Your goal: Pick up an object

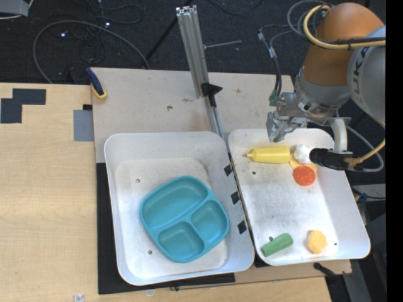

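**Gripper above the far edge of the right bin**

The two-finger gripper (281, 128) hangs over the far rim of the right shallow white bin (343, 206). Its fingers look close together with nothing between them. Just below it lies a yellow plastic squeeze bottle (271, 155), with a small white piece (301, 151) at its right end. A little further right and nearer is a round red object (305, 175). Well apart, at the near end of the bin, lie a green cylinder (276, 245) and a yellow lump (317, 241). The left white bin (126, 168) holds a turquoise divided plate (184, 218).
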You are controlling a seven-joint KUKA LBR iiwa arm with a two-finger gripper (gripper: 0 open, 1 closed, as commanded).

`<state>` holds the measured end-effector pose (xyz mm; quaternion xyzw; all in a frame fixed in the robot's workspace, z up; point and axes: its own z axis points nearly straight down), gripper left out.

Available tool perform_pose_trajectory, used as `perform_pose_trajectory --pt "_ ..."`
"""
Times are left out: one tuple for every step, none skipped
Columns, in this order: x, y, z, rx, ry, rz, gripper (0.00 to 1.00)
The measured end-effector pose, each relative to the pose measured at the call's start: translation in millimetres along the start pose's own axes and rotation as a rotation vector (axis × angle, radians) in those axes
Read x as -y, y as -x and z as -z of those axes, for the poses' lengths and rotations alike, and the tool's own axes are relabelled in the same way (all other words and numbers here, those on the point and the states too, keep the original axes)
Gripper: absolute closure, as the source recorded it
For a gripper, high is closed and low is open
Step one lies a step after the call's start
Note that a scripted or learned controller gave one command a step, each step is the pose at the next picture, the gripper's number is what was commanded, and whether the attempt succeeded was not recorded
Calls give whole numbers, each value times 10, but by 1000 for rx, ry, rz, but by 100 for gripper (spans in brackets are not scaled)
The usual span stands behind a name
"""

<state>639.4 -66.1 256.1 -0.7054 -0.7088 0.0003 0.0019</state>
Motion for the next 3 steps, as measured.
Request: perform_pose_trajectory --pt "-35 -495 -169 1 -2 0 100" --pt "0 -934 -276 2 -2 -1 100" --pt "46 -1488 -204 2 1 0 100"
